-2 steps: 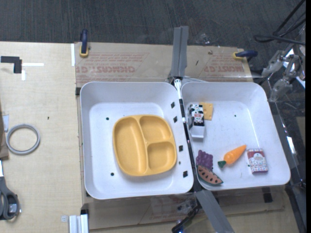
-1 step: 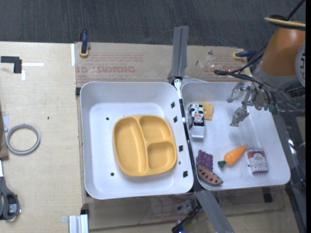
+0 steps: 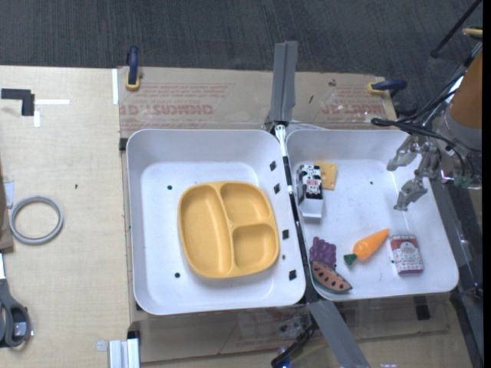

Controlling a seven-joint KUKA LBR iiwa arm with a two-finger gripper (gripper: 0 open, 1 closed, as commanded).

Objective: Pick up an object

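The grey two-finger gripper hung over the upper right part of the right shallow white bin, close to its right wall, and its fingers were spread apart with nothing between them. The arm came in from the right, with some dark cables running above it. Inside this right bin lay several small toys. An orange plastic carrot with a green end lay tilted near the middle of the lower half, and just beside it on the right was a small red and white packet, flat on the floor of the bin. Against the left wall stood a small white carton with black cow spots, and a flat yellow piece, maybe a cheese slice, was touching it on the right. In the lower left corner a purple bunch of grapes lay just above a slice of watermelon with a green rind. The left shallow white bin held a yellow plastic plate with three compartments, near its centre. On the wooden bench well left of the bins lay a grey ring of tape.
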